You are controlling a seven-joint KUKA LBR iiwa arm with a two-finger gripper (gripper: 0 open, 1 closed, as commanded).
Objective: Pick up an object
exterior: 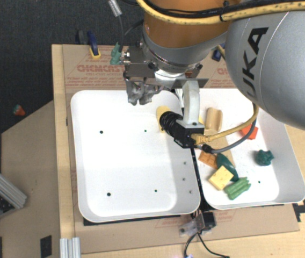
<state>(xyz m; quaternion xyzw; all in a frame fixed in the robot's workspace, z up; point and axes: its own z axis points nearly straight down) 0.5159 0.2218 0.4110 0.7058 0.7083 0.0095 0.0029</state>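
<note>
My gripper (140, 94) hangs over the far edge of the left bin (88, 144), below the big orange and grey wrist. A small yellow thing (163, 113) lies just right of it near the divider, partly hidden by the robot's own parts. In the right bin (289, 160) lie a tan cylinder (213, 118), an orange block (207, 159), a yellow block (220, 177), a ridged green piece (237, 187), a dark green lump (264, 157) and a red piece (251, 132). I see nothing in the gripper.
The bins rest on a brown cardboard sheet (66, 79). A blue and yellow clamp (93, 46) sits at its far left corner. The arm's bulk covers the far part of the right bin.
</note>
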